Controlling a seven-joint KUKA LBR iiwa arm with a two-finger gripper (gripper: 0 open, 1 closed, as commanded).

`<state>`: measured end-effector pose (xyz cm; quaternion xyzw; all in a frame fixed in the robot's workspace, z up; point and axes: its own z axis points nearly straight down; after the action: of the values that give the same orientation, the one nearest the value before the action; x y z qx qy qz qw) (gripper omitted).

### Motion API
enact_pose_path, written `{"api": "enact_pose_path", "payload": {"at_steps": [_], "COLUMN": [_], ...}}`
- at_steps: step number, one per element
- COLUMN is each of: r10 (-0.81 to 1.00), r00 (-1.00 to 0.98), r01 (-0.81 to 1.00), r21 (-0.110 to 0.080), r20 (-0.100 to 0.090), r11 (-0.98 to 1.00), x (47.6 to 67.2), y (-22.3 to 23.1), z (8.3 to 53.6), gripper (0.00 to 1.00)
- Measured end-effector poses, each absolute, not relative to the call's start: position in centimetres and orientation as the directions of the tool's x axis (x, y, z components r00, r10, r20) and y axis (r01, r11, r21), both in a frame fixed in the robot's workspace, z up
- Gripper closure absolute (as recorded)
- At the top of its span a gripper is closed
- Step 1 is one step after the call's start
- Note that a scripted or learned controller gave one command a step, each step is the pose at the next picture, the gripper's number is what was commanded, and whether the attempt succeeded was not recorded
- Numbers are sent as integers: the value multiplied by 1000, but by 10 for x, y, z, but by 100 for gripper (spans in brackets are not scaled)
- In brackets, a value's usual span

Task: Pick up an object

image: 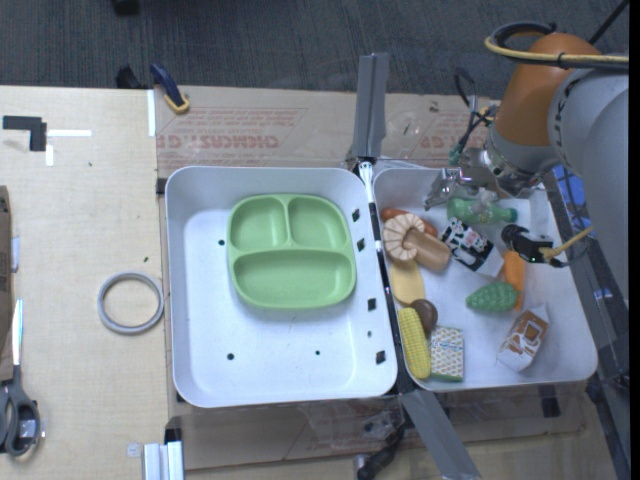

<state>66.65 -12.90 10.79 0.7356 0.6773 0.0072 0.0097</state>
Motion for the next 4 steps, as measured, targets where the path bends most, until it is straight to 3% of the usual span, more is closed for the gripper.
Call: {"api": "enact_pose_path", "payload": {"at_steps": [1, 2, 3, 4], "r10": [893, 951, 956, 995], "r00": [450, 308, 293, 102], "r01": [893, 951, 956, 995], "r21": [0, -3, -1, 1], "r20": [-2, -1, -1, -2], "r11": [-450, -308, -293, -102], "x": [659, 658, 640, 648], "y": [-148, -107, -130, -167], "z": [171, 125, 140, 156], "gripper": [0, 0, 0, 0]}}
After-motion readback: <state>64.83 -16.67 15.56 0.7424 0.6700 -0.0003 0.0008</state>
